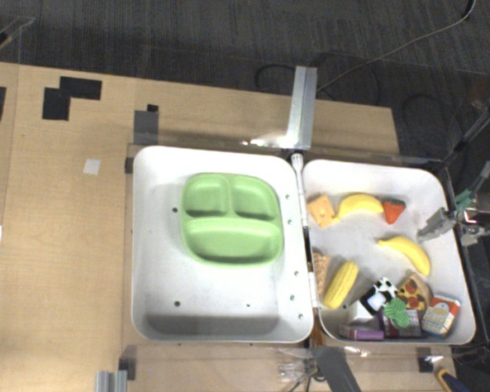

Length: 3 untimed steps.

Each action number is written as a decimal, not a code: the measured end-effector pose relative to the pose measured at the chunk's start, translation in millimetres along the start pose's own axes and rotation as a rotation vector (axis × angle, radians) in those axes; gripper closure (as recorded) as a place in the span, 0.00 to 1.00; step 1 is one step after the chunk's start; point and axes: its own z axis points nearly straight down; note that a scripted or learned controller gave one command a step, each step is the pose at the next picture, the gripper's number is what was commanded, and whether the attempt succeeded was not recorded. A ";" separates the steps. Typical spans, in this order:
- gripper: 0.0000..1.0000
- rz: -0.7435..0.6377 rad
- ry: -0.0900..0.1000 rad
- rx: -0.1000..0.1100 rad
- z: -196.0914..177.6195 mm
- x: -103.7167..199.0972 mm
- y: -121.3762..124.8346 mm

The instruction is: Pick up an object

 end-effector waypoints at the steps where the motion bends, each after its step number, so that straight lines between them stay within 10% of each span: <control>1: 0.00 0.134 0.001 0.002 145.6 -11.0 36.3; 2: 1.00 0.132 0.000 -0.005 133.5 -10.6 38.6; 3: 1.00 0.154 0.001 -0.001 44.3 59.3 35.0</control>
